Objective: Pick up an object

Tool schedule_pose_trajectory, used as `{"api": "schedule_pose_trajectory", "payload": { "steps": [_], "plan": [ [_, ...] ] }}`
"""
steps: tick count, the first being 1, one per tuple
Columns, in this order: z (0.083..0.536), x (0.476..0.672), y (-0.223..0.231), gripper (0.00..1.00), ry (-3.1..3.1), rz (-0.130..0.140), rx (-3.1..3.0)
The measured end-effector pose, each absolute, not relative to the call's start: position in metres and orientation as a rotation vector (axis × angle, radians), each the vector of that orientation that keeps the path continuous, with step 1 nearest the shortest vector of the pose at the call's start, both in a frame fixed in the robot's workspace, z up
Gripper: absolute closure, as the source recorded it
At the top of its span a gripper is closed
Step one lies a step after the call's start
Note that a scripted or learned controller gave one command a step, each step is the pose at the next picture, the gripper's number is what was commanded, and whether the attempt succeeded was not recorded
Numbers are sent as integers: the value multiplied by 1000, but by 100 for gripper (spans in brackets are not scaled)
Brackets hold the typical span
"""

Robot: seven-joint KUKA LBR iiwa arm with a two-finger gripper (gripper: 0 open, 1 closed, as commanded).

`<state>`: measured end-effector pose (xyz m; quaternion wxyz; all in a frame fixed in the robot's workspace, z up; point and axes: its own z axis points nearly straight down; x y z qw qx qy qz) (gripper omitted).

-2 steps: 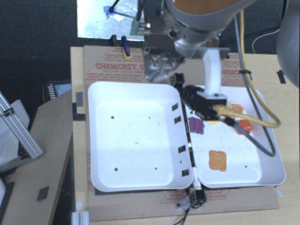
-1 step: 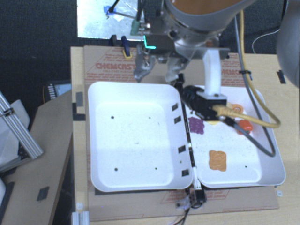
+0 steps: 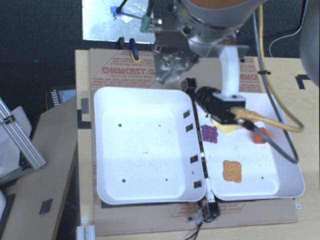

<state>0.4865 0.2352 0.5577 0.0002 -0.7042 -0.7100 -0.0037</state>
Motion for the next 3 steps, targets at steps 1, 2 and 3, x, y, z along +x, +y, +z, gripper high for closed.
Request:
{"api": "schedule_pose_trajectory", "payload": {
  "steps": [1, 2, 3],
  "plan": [
    [533, 540, 234, 100, -2221, 1, -2223],
    [536, 485, 175, 100, -2219, -4, -2225],
    [535, 487, 115, 100, -2217, -2, -2229]
  ]
}}
